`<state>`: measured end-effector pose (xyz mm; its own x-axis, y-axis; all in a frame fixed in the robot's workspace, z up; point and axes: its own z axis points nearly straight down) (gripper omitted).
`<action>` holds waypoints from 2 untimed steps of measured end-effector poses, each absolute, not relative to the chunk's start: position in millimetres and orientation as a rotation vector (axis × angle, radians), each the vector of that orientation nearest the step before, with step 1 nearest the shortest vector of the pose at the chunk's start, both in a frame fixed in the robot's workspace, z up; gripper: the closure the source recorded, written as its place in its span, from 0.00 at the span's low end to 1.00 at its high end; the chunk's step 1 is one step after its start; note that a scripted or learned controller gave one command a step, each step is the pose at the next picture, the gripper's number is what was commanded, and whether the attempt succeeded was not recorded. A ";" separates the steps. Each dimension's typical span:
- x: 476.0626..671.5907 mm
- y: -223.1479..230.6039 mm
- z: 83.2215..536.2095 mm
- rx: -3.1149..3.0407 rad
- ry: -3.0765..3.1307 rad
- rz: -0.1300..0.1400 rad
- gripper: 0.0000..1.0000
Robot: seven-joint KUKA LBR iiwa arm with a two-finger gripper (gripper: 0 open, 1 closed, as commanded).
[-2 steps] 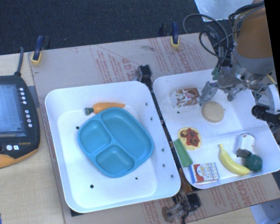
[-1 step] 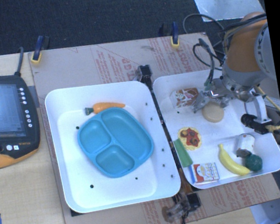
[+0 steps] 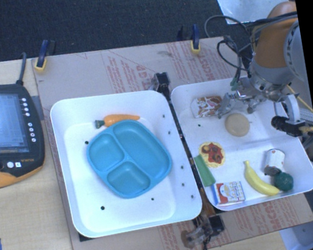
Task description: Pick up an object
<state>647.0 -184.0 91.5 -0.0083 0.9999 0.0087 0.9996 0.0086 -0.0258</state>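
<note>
Two white bins sit on the desk: the left bin (image 3: 74,165) holds a blue divided plate (image 3: 128,157) and a carrot (image 3: 119,119), while the gripper (image 3: 237,104) hovers over the right bin (image 3: 254,138), just above a tan disc (image 3: 238,125).

A light wooden bench (image 3: 26,232) stands on dark carpet (image 3: 95,10). A brown board (image 3: 105,65) covers its middle, held by 3 clamps at the far edge.
</note>
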 end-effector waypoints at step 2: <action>606.2 -180.0 102.6 -2.212 -2.230 0.009 1.00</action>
<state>606.2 -180.0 102.6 -0.0079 1.0000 -0.0033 1.0000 0.0079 -0.0045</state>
